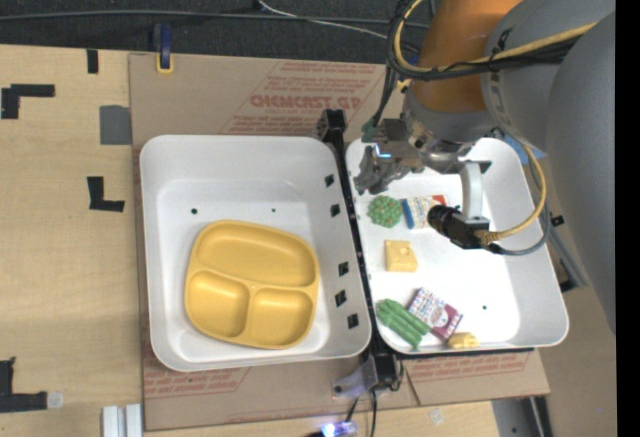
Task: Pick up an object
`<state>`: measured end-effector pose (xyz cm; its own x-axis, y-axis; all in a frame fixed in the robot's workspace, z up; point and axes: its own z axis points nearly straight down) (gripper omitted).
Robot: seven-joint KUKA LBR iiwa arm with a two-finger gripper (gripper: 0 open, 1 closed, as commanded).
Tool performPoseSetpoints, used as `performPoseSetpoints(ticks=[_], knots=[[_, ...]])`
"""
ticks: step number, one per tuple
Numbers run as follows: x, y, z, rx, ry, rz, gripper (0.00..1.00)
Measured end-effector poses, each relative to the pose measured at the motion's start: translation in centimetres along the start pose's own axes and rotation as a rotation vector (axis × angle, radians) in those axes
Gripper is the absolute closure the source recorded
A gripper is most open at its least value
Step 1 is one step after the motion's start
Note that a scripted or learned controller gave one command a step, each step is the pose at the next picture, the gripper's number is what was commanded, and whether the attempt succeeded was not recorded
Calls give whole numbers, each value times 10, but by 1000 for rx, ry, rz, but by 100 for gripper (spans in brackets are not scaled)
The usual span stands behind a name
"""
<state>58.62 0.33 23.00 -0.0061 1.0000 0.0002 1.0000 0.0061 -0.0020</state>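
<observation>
Camera view: the tabletop [60, 225] carries two shallow white bins side by side. The left bin [170, 165] contains a yellow divided tray [252, 283] with three compartments, lying flat near the bin's middle. The right bin [530, 325] contains the small items: a green round piece [384, 211] near the far left corner, a blue and white packet [420, 209] just beside it, a yellow block [400, 256] near the middle, a green ridged piece [401, 321] and a pink printed packet [432, 311] near the front edge, and a small yellow piece [462, 339] at the front wall. The arm reaches in from the right, and the end effector [378, 170] hangs low over the far left corner of the right bin, just above the green round piece. Its fingers are too dark and crowded by the wrist hardware to read; whether they are open or closed cannot be told, and no item is seen between them. Judged by position, the green round piece is the likely target. It appears light and small, possibly soft, with a bumpy surface that should resist slipping. Take hold across its widest part, with clearance from the bin wall and the packet beside it.
</observation>
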Motion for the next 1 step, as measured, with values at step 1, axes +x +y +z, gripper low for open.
performPoseSetpoints(ticks=[1], knots=[[58,16,11,0,1,-1,100]])
